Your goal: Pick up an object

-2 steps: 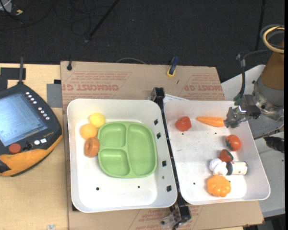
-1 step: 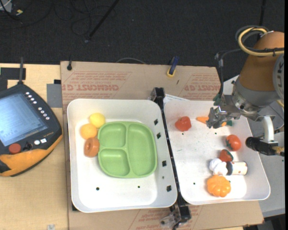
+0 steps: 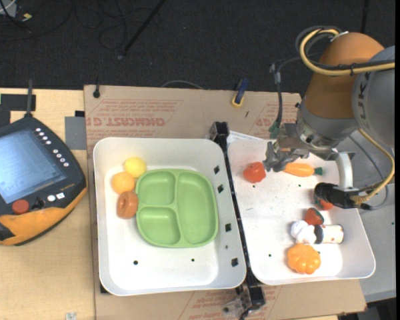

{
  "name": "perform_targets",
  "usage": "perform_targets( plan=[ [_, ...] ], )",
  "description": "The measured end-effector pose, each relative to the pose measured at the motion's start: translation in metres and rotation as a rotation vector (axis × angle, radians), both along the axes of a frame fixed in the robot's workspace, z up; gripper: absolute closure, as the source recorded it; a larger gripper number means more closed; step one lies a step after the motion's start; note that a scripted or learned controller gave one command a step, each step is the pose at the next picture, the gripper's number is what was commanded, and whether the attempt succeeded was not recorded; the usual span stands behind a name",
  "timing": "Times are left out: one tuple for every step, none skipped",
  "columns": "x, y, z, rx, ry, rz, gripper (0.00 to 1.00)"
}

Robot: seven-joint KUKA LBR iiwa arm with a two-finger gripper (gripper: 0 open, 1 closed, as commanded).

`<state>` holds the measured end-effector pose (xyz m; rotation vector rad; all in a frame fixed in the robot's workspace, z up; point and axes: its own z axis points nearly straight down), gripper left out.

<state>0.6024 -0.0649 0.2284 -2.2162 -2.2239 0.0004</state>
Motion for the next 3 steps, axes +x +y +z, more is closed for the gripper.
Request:
perform_targets(
  plan=[
    [0.005,0.041,-0.011,0.000,0.003,-0.001,1.00],
    [0.009,0.039,-0.008,-0.001,0.000,0.000,1.00],
    [-0.007,0.039,-0.001,0.000,0.003,-0.007,1.00]
  ],
)
